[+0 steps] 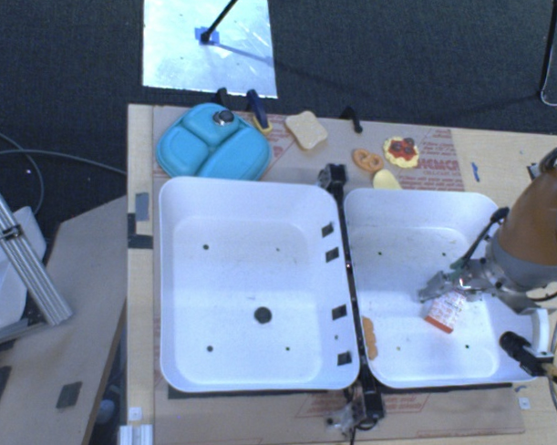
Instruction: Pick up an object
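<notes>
- In the right bin [416,208], toward its right side, I see the gripper [451,285] low over the floor, the arm [534,226] reaching in from the right edge with its orange band above the grey wrist.
- Just below and touching the fingertip area lies a small white bottle [446,310] with a red-orange label, tilted on the bin floor — it sits beside and under the claw rather than clearly between its fingers.
- How far the claw is spread I cannot tell; the metal parts blur together from this angle, and I cannot say it has hold of anything.
- A small tan, biscuit-like item [368,337] lies near the right bin's left wall, well apart from the bottle.
- The left bin [251,211] holds a small dark round object [262,314] on its floor.
- Behind the bins, on the bench, I see a blue sectioned tray [214,142], a slice of toy bread [306,129], a pretzel-shaped piece [366,159], a round red-topped piece [401,151] and a yellow piece [386,180] touching the right bin's rear rim.
</notes>
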Robot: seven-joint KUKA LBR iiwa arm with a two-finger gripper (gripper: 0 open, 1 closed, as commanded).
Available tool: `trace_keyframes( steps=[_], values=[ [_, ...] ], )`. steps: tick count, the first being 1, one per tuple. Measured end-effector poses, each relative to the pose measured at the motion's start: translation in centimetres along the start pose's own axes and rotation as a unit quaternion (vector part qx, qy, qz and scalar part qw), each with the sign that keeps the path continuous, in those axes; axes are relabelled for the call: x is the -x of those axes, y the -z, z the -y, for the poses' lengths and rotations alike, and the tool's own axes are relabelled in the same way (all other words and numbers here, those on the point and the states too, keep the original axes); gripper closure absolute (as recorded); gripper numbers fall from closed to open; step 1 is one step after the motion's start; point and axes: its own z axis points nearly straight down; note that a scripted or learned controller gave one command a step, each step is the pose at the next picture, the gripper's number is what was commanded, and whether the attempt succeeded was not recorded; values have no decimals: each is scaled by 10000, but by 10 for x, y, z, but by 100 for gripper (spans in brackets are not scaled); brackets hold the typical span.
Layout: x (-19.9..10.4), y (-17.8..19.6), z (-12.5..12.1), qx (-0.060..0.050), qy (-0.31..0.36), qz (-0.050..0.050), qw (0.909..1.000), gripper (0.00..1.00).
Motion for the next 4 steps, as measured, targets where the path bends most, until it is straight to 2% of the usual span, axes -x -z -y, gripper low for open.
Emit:
trace_keyframes(
  steps=[1, 2, 3, 4],
  values=[
    [21, 1, 31, 5, -12, -25, 10000, 0],
    [-32, 1, 36, 3, 1, 1, 10000, 0],
    [-30, 12, 34, 23, -12, 0, 10000, 100],
    [14, -3, -36, -45, 8, -45, 10000, 100]
  ],
)
